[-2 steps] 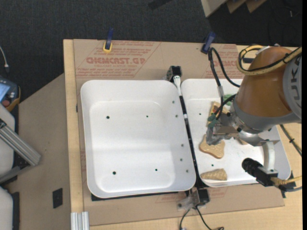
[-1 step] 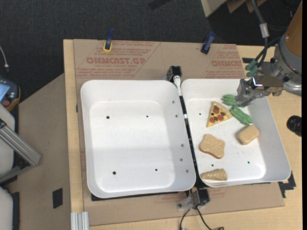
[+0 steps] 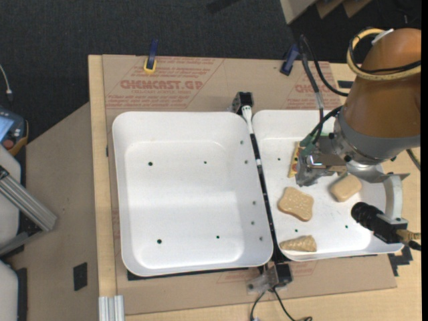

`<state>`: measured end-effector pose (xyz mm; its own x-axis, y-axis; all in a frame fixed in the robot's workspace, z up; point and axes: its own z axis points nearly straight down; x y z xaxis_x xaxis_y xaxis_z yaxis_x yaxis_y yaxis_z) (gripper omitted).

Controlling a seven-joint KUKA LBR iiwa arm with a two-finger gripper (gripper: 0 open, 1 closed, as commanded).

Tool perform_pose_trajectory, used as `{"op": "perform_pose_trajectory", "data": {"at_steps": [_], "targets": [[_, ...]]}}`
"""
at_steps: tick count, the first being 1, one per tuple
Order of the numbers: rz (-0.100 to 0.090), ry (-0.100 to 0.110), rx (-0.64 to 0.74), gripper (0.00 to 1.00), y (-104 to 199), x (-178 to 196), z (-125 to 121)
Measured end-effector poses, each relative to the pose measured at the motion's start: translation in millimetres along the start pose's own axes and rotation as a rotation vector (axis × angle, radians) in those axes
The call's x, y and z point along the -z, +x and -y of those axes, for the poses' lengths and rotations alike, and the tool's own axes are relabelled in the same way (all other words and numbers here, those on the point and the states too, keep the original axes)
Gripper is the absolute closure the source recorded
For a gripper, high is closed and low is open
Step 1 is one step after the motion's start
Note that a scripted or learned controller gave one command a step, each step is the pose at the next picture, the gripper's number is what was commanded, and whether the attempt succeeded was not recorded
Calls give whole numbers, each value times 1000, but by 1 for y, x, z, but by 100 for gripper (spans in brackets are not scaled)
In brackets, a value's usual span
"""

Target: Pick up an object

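My gripper hangs over the middle of the right bin, under the arm's grey wrist and orange band. A thin orange and yellow object stands just to its left, close to it; I cannot tell whether they touch. A tan bread-slice shape lies right below the gripper on the bin floor. A pale beige block rests to the gripper's right, partly under the wrist. A tan wedge-like piece lies at the bin's near edge.
The left bin sits beside the right one, parted by a dark seam. Both rest on a cardboard sheet held by clips at the back. Dark floor surrounds the bench.
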<state>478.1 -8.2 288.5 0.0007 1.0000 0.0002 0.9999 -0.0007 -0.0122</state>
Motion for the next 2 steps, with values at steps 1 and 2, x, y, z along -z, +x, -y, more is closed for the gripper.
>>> {"op": "perform_pose_trajectory", "data": {"at_steps": [1,2], "targets": [[0,-18,3,0,12,57,-1],[0,-4,0,0,21,-12,-1]]}}
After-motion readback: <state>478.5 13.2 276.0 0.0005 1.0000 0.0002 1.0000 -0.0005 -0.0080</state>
